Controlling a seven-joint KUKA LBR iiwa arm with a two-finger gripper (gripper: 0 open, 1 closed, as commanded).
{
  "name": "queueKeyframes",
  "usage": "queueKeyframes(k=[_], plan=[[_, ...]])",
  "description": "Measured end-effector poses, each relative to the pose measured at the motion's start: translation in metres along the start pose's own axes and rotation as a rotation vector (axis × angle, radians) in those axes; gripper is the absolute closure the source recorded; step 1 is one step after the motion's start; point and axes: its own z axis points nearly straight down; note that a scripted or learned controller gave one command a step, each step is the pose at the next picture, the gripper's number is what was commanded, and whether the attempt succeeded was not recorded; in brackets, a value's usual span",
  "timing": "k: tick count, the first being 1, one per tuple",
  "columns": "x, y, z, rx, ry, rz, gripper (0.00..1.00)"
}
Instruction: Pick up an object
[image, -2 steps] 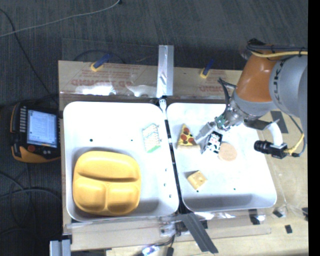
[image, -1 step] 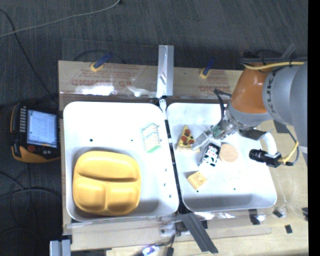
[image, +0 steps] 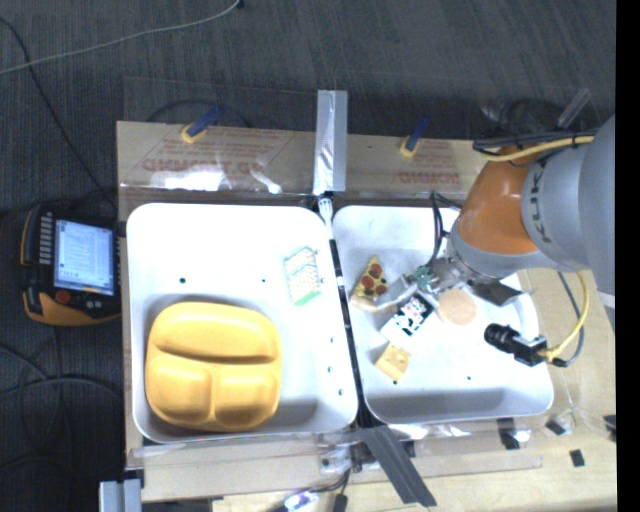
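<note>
While low in the right bin (image: 470, 395) among small pieces, easy to nudge one instead of grabbing it.

Nearest: yellow wedge (image: 392, 360), flat on the floor, near-left of the gripper (image: 412, 305). Thin, likely to skid away from a pinch.

Gripper opening: cannot tell. Nothing seen held.

Just right of it: tan disc (image: 458, 308), flat and low, hard to get under.

Farther left: slice (image: 372, 280), red-topped, close to the bin's left wall. Wall-strike risk there.

Left bin (image: 200, 225): big yellow loaf (image: 212, 360), probably too wide to pinch.

Grey arm (image: 585, 205) with orange band (image: 497, 210) and yellow cable (image: 578, 325).
</note>
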Motion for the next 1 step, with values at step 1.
queueKeyframes(k=[1], plan=[[0.024, -0.024, 0.0091, 0.023, 0.009, 0.163, 0.0]])
